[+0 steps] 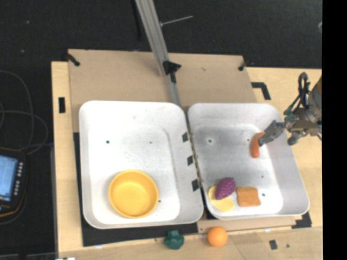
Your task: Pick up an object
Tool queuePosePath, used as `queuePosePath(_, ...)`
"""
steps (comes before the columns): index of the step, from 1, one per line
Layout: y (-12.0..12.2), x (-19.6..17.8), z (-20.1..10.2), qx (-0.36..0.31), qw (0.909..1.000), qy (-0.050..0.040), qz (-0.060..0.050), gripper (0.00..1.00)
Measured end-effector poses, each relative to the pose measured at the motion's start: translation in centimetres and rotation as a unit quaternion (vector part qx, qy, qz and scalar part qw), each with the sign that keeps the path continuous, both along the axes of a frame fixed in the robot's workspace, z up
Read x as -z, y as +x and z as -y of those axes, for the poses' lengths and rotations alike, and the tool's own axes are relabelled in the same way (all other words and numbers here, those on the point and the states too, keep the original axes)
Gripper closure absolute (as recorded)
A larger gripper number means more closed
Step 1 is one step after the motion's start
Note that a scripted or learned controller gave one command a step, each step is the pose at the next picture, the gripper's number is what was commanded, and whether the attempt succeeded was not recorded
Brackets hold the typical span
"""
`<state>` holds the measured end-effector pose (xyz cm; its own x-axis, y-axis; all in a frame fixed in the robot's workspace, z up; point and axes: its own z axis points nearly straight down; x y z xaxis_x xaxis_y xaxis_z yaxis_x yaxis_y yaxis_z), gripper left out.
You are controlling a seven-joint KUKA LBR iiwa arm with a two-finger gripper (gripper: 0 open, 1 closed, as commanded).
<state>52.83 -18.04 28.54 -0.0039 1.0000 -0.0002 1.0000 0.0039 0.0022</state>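
Observation:
In the right bin (233, 118), a small orange carrot-shaped piece (255, 146) lies near the right wall. My gripper (282, 135) hovers at that bin's right edge, open, and its left finger (269, 134) ends just beside the orange piece. Nothing sits between the fingers. A purple grape bunch (225, 187) rests on a pale yellow piece (222, 202) at the bin's front. An orange-brown block (248, 196) lies next to them.
A yellow bowl (133, 193) sits in the front of the left bin (130, 118). On the bench in front of the bins lie an orange ball (217, 236) and a small green object (174, 240). A metal pole (157, 37) slants up behind the bins.

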Motion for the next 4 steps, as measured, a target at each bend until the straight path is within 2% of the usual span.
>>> queuePosePath(1,0.0,0.0,0.0,0.000,1.0000,0.0002,0.000,0.00)
queuePosePath(4,-1.2,14.4,0.5,0.002,1.0000,-0.0003,-0.001,0.00)
